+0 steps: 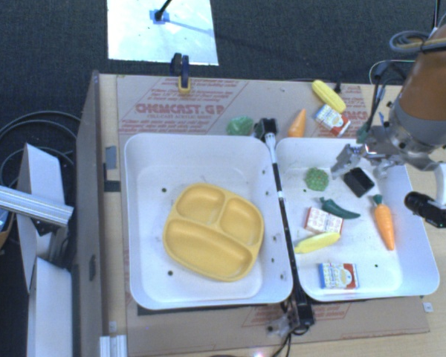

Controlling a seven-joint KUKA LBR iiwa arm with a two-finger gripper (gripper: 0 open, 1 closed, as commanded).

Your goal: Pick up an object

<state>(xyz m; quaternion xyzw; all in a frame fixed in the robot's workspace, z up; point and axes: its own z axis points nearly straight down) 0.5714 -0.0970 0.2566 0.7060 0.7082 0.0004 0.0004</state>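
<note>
White right bin [424, 274] — hand [359, 171] grips black block [358, 181], long axis diagonal.

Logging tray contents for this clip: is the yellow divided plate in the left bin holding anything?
Empty. The yellow divided plate lies flat in the left bin; all three compartments show bare yellow, and the food toys lie in the right bin.

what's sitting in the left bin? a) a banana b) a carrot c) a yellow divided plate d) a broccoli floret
c, the yellow divided plate lies in the left bin, while the carrot, broccoli floret and banana lie in the right bin.
</note>
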